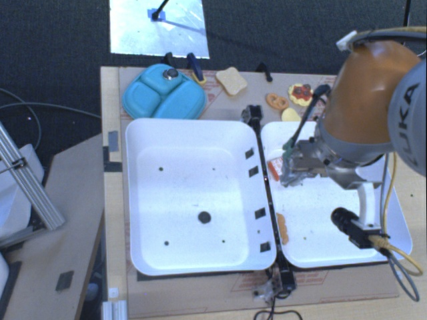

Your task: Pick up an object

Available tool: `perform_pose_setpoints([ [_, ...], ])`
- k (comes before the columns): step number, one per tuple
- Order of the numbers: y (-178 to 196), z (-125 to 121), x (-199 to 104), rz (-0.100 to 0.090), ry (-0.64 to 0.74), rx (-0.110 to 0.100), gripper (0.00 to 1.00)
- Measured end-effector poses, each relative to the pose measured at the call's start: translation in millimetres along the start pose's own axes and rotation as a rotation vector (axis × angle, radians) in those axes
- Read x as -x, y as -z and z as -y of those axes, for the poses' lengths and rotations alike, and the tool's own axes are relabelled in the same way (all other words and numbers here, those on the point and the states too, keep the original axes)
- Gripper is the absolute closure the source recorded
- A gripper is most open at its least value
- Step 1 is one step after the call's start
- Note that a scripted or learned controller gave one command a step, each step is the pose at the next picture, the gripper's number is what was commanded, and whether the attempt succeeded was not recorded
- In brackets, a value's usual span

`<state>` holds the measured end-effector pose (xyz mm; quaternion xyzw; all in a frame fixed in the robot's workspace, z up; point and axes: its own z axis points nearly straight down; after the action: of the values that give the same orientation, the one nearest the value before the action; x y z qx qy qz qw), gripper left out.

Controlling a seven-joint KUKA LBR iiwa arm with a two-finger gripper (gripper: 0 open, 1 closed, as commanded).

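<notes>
My gripper (pixel 291 176) hangs low over the left part of the right bin (pixel 313 255), under the arm's large orange band (pixel 363 92). Just to its left a small red and white object (pixel 273 168) lies against the bin's wall, partly hidden by the gripper. An orange, stick-like piece (pixel 282 227) lies lower down along the same wall. In the left bin (pixel 153 145) a small dark round object (pixel 204 217) rests alone near the middle of the floor.
Behind the bins on the bench lie a blue divided plate (pixel 164 93), a slice of toast (pixel 231 81), a pretzel (pixel 276 101), a round red and yellow toy food (pixel 301 93) and a yellow piece (pixel 290 115). A black part (pixel 352 226) on the arm overhangs the right bin.
</notes>
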<state>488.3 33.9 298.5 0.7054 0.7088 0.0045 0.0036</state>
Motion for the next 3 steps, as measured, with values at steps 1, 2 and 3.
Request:
perform_pose_setpoints([
  [1, 38, -6, 84, 0.005, -0.011, -0.004, 1.00],
  [2, -69, -40, 36, 0.000, 0.002, -0.018, 1.00],
  [3, -118, -52, -21, 0.000, 0.004, -0.013, 1.00],
])
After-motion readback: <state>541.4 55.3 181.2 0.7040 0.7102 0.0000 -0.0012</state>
